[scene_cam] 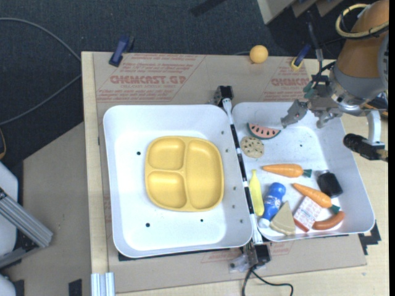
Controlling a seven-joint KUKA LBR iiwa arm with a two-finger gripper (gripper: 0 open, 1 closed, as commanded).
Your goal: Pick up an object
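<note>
**A:** Nearest the camera, along the right bin's (364, 211) front edge, things lie packed: one blue bottle (274, 197), one bread wedge (284, 218), one sausage (327, 221), one small red-and-white packet (307, 213), one yellow banana-like piece (256, 194) against the divider. A grab there could catch two at once or knock a neighbour aside.

**B:** Further back?

**A:** Two carrots (282, 170), the second (313, 194) just beside the packet, and one black block (329, 183). Carrots are round, so I'd guess they roll off a pinch.

**B:** Left bin (123, 165)?

**A:** One yellow divided plate (184, 172).

**B:** And the far end?

**A:** One cookie (252, 145), one watermelon slice (263, 130), both flat, so the fingers may skate over them. The gripper (307, 111) hangs above the right bin's far corner, fingers apart, nothing between them; no object is picked. One orange ball (258, 53) sits beyond the bins on the bench.
</note>
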